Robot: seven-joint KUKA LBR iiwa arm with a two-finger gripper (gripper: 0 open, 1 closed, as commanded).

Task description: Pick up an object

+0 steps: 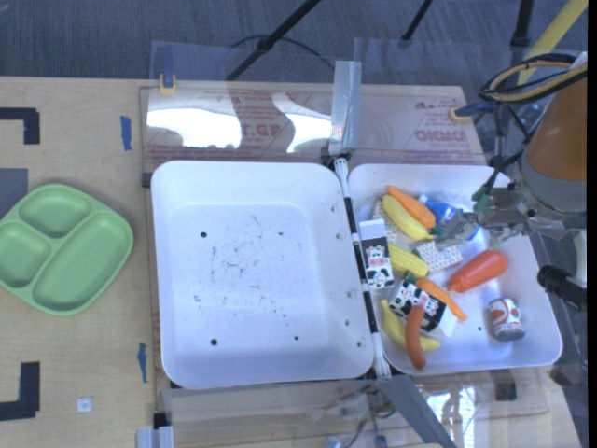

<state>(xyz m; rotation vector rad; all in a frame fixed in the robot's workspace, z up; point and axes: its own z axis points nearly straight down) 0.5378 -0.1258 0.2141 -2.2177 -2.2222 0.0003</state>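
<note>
Among the clutter of the right bin [546, 343] lies my likeliest target, the orange carrot [478, 269], near the bin's middle with a small can [505, 318] just beside it. Bananas [407, 215] and cow-print blocks [377, 263] crowd toward the divider. My gripper [492, 215] hangs just above the carrot; I judge it positioned for descent. Left bin [187, 194] sits well apart.

Green three-compartment plate [63, 248] on the wooden bench [75, 119], far left.
</note>
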